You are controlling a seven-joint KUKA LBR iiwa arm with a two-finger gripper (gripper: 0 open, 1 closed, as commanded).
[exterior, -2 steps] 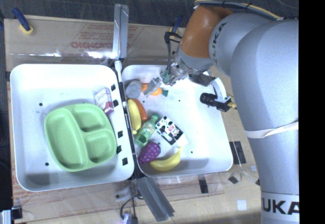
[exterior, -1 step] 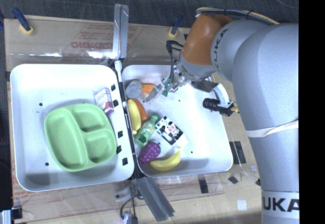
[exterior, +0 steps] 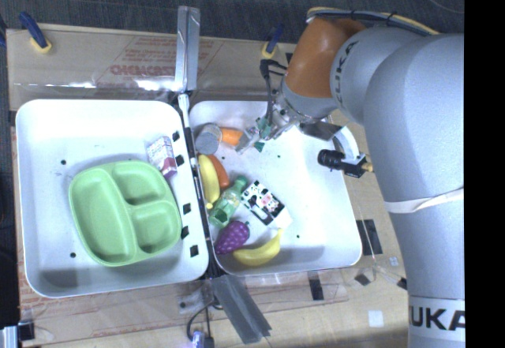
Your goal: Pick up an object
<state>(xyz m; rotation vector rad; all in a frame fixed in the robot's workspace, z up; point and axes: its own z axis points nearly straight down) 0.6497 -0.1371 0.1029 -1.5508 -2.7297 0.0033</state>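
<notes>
The arm (exterior: 394,102) reaches in from the right over the right bin (exterior: 331,212), and its gripper (exterior: 264,129) sits low near that bin's upper left corner, just beside an orange carrot-like piece (exterior: 231,136) and a grey round can (exterior: 208,138); whether it is open or closed cannot be told. No object is seen held. The candidates lie clustered along the right bin's left wall: two bananas (exterior: 207,177) (exterior: 256,250), a green bottle (exterior: 227,202), purple grapes (exterior: 233,236) and a black-and-white patterned box (exterior: 263,202). These look like light, smooth toy pieces, probably stiff and slippery; grasp across the narrowest width. The bin floor is smooth white plastic with free room to the right. The left bin (exterior: 39,141) bears a green divided tray (exterior: 126,212) and a small pink packet (exterior: 162,154).
</notes>
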